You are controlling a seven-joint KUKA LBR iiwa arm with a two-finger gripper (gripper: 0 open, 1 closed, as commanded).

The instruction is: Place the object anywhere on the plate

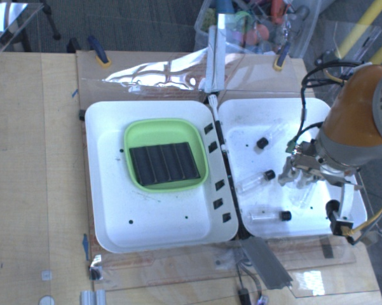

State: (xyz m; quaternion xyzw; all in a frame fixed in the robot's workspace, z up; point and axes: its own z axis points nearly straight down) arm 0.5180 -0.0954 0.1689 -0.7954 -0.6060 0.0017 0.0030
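My jaws (pixel 297 178) hang low in the right bin (pixel 318 224); whether they're parted or closed, I can't tell. Clear vials with black caps lie here: one (pixel 255 181) just beside me, another (pixel 269 216) nearer the front. The green plate (pixel 168 131) waits in the left bin (pixel 108 170). Best to straddle one vial squarely before lifting.

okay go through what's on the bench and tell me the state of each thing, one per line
Plate: in the left bin, upright, with a dark ridged block on it.
Block: lying flat on the plate.
Vials: clear, black-capped, lying loose in the right bin.
Gripper: low over the right bin, among the vials; grip not clear.
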